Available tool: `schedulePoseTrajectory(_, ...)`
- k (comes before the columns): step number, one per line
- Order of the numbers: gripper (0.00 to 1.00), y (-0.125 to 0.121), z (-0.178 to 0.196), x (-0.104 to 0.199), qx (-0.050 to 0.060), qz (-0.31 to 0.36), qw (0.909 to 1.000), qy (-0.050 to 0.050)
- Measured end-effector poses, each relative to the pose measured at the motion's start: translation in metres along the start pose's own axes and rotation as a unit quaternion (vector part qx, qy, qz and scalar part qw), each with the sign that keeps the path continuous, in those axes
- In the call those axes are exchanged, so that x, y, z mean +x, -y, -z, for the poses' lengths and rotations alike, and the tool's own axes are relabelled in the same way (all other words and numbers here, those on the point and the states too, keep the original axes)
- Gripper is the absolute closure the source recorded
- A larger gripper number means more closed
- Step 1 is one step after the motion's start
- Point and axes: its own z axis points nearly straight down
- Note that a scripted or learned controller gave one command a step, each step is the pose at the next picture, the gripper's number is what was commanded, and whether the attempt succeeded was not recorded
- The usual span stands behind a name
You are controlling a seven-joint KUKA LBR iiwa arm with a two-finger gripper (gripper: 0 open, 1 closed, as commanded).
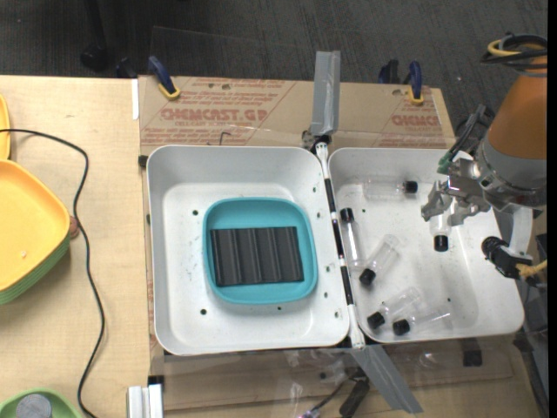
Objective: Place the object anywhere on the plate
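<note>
A teal plate with a dark ridged centre lies in the left bin. Several clear vials with black caps lie in the right bin: one vial near the back, one vial along the divider, one vial in the middle, and two vials at the front. My gripper hangs over the right bin's right half. Directly under it is another black-capped vial; I cannot tell whether it is held or lying on the bin floor.
A raised divider separates the two bins. Cardboard with clamps stands behind them. Yellow dishes and a black cable sit on the wooden bench at left.
</note>
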Motion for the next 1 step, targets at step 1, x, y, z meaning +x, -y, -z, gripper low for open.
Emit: schedulePoseTrajectory(1, 0.0, 0.0, 0.0001, -0.0001, 0.0, 0.0, 1.0, 0.0)
